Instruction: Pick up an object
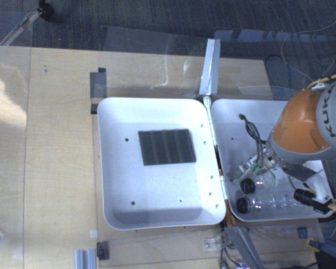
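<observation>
Looks like the reach-and-close step of the pick, judged from how low the arm (pixel 311 125) sits over the right bin (pixel 227 128), its orange band covering much of that bin's far right side. Next move probably calls for a firm close on one item, then a straight lift clear of the bin's rim without dragging the neighbours along. Beside it, the left bin (pixel 117 167), bearing a dark ribbed rectangular pad (pixel 167 147) near its middle and nothing else that could be picked. Down in the right bin, toward its near edge, a clear plastic bottle (pixel 266 202) with a dark cap, lying on its side along the near rim and hard to read against the white floor. Just above it, near the bin's centre, the gripper (pixel 256 170), tangled visually with a greenish clear item and a small black round piece (pixel 247 186) just beside it. Cannot tell how wide the gripper stands or whether anything sits in it: too small and cluttered to read. Also a thin black cable (pixel 249 126) curling up the bin's floor toward the far edge.
</observation>
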Available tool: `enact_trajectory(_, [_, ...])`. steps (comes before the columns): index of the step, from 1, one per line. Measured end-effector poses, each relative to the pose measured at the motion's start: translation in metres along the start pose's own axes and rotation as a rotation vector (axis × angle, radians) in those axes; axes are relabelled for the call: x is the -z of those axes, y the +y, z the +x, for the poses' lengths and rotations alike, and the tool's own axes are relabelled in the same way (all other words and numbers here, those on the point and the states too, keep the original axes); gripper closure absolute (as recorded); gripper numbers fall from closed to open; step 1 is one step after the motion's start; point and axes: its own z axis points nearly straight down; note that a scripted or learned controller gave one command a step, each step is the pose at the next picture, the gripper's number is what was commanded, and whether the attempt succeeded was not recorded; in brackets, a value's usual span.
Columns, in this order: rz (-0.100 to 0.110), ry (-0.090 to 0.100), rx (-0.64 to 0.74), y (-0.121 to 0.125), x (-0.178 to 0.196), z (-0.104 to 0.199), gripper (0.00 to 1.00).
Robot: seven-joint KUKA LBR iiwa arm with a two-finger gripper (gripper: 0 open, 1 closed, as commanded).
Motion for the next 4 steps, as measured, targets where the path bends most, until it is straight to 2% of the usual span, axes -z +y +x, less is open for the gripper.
enact_trajectory(1, [-0.011,-0.008,-0.001,0.004,0.013,-0.002,1.00])
enact_trajectory(2, [-0.004,-0.001,-0.258,-0.031,0.066,-0.006,1.00])
enact_trajectory(3, [0.002,0.002,-0.258,-0.032,0.064,-0.005,0.00])
enact_trajectory(4, [0.004,0.016,-0.431,-0.055,0.036,-0.050,0.00])
